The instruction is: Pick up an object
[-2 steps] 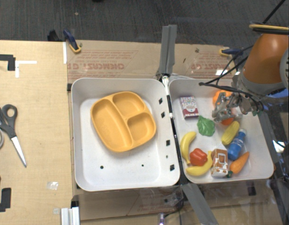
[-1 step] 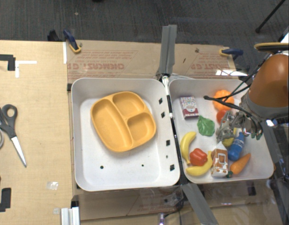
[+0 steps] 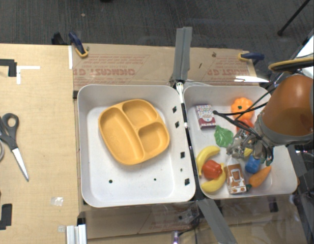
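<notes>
While the hand [image 3: 247,147] hangs low inside the right bin [image 3: 279,189], you are at the reach-and-choose step: nothing can be seen between its fingers, and the metal parts are too tangled with cables for you to tell how wide it stands. Judged from that, the pick is not yet made.

Closest to the hand, just below it, lies a blue piece [image 3: 253,164], with an orange carrot [image 3: 260,176] touching it on the far side. Just beside the hand toward the bin divider sits a green leaf-shaped toy [image 3: 223,135]. Below that lie two bananas [image 3: 206,156], one curving over a red fruit [image 3: 212,169] and the other under it. A small brown carton [image 3: 236,179] stands between the fruit and the carrot. Above the hand are an orange pumpkin-like toy [image 3: 241,106] and a small red-and-white box [image 3: 204,116].

Your next move calls for settling on one thing, likely the blue piece or the leaf, and closing squarely on it without snagging its neighbours.

Farther off, the left bin [image 3: 90,187] holds one yellow divided plate [image 3: 134,131]. Well beyond, on the surface [image 3: 34,136], lies one pair of scissors [image 3: 13,142].
</notes>
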Motion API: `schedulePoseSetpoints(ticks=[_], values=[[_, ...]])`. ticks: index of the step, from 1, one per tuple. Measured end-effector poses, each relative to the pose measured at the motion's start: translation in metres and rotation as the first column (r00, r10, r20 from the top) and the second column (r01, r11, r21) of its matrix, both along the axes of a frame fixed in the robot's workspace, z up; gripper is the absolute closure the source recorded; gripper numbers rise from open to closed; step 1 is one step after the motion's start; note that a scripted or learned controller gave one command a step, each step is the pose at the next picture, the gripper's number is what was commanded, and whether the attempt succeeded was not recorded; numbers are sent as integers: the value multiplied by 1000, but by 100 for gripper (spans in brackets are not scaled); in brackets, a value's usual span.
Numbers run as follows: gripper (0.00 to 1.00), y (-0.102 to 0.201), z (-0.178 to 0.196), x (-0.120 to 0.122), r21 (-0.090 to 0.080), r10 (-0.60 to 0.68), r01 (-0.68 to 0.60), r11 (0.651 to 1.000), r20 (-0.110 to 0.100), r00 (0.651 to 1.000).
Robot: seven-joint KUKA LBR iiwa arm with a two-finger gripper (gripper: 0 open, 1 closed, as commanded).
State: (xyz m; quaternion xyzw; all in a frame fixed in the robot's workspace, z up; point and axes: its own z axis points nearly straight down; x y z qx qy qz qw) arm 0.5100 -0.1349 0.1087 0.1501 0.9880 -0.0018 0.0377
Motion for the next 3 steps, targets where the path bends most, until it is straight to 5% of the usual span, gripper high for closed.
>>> schedulePoseSetpoints(ticks=[1,2,3], values=[[0,0,1,1,-2,-1,1,1000,5,1000],[0,-35,-16,-31,14,-17,18,1000,-69,997],[0,15,-15,80,14,18,-17,1000,-69,997]])
